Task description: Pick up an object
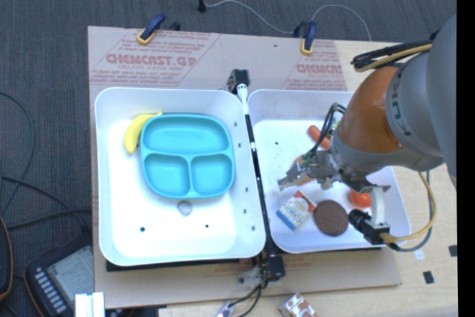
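While the gripper (297, 176) hangs low in the right bin (397, 223), just above the packet (294, 211) and left of the brown disc (330, 218), nothing looks lifted; whether its fingers are spread, I cannot tell.

Arm (393, 111) bent low, hand (297, 176) leftward

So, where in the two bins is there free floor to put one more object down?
The left bin has bare floor along its front edge, below the blue tray, and a strip along its right wall. The banana lies beside the tray's upper left. The right bin is bare near the divider. Its front is crowded: packet, brown disc, gripper.
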### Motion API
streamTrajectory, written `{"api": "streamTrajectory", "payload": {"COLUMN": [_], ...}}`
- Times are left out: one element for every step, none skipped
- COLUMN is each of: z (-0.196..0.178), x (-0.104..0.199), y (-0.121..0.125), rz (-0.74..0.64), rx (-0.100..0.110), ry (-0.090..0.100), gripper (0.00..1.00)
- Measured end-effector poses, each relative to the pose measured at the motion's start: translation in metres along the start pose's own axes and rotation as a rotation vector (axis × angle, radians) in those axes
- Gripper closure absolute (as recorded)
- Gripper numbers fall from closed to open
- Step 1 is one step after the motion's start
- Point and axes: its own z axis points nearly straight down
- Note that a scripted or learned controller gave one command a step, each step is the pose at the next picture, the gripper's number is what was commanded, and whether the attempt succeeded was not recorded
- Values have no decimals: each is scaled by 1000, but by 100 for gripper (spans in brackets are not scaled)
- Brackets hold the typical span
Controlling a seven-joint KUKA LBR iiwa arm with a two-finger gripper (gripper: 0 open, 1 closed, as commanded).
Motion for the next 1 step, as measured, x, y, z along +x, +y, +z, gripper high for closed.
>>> {"api": "streamTrajectory", "payload": {"z": [-9], "x": [0], "y": [0], "rz": [-1], "rx": [1], "ry": [1], "gripper": [100]}}
